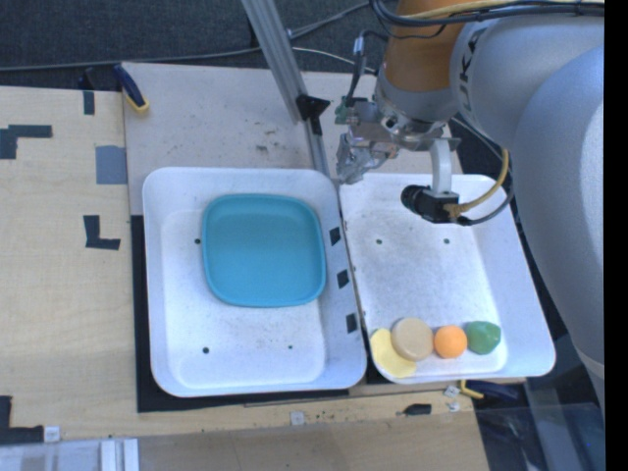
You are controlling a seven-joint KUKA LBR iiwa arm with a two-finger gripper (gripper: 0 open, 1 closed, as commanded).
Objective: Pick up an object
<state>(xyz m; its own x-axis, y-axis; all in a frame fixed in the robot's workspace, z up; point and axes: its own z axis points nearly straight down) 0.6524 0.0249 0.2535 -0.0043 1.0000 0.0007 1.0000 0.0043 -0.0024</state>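
My gripper [351,163] hangs over the back left corner of the right bin [491,263], close to the divide between the two bins, with nothing visibly in it. Along that bin's front edge lie a yellow flat piece [385,357], a tan round disc [412,339], an orange ball [450,341] and a green lump [482,337], all well in front of the gripper. A teal square plate [263,249] lies in the left bin [177,341].
A slanted metal pole [280,52] runs from the top down to the bins' back edge beside the gripper. A black cable fitting [430,202] hangs from the wrist over the right bin. A blue and yellow clamp [130,88] sits at the bench's back left.
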